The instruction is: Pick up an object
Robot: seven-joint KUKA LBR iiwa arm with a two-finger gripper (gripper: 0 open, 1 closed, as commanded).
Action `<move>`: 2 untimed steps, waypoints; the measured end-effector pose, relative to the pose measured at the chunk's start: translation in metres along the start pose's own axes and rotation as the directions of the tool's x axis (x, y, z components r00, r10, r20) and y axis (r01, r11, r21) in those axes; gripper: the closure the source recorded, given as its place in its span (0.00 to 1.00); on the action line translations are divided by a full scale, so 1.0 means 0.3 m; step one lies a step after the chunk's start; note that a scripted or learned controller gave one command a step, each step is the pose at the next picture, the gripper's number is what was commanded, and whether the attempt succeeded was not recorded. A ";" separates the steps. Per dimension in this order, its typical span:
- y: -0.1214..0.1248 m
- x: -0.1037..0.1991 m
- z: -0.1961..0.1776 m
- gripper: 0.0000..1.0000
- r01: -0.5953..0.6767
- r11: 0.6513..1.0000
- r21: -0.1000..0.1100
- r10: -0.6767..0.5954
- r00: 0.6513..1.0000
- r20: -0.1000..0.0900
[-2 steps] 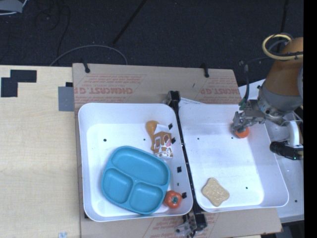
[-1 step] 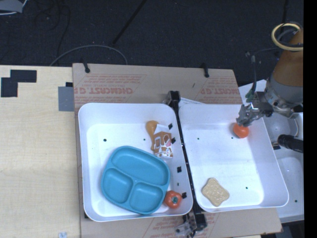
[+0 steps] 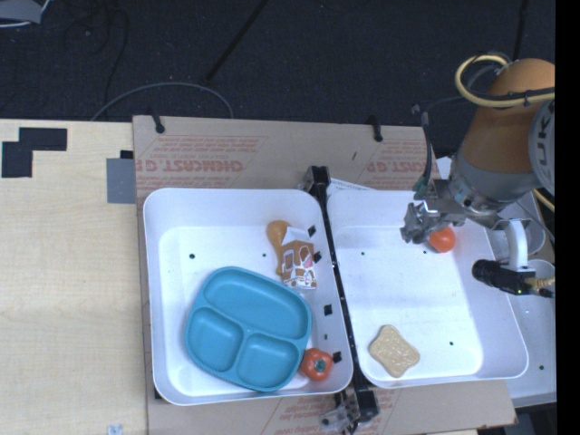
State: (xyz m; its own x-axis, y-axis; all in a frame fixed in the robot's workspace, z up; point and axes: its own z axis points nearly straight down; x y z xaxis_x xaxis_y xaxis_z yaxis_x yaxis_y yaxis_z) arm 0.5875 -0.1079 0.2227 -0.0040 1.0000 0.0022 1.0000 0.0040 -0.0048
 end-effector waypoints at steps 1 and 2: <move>-0.054 0.179 0.029 1.00 0.000 1.000 0.001 0.000 1.000 0.000; -0.084 0.344 0.056 1.00 0.000 1.000 0.001 0.000 1.000 0.000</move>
State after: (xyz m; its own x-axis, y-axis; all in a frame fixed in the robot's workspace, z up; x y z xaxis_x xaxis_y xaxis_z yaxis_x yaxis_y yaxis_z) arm 0.5619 -0.0048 0.2064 -0.0040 1.0000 0.0023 1.0000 0.0041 -0.0059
